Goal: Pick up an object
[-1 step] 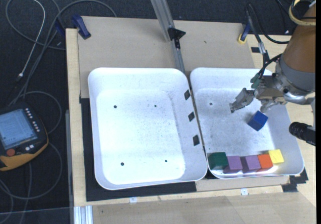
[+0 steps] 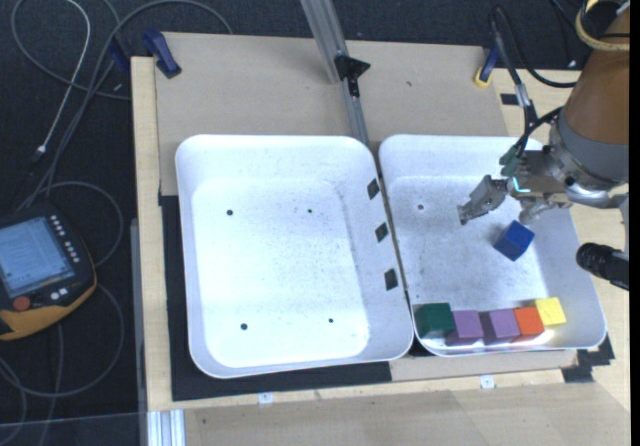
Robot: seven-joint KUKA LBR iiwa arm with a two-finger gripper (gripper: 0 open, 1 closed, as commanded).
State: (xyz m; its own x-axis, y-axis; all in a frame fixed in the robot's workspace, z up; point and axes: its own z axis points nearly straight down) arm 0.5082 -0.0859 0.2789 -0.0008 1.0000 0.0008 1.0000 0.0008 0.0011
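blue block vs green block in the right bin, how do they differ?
The blue block lies alone mid-bin, turned askew, just below the gripper; the green block sits squarely at the left end of the row along the near wall, beside a purple block. Both are small cubes.

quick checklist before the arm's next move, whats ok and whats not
1. Claw over the right bin: ok.
2. Object between the claw's fingers: not ok, nothing seen there.
3. Blue block free to grab, lying apart from the others: ok.
4. Claw lined up on the blue block: not ok, it sits up and left of it.
5. Row of blocks at the near rim, packed together: not ok for an easy grab.
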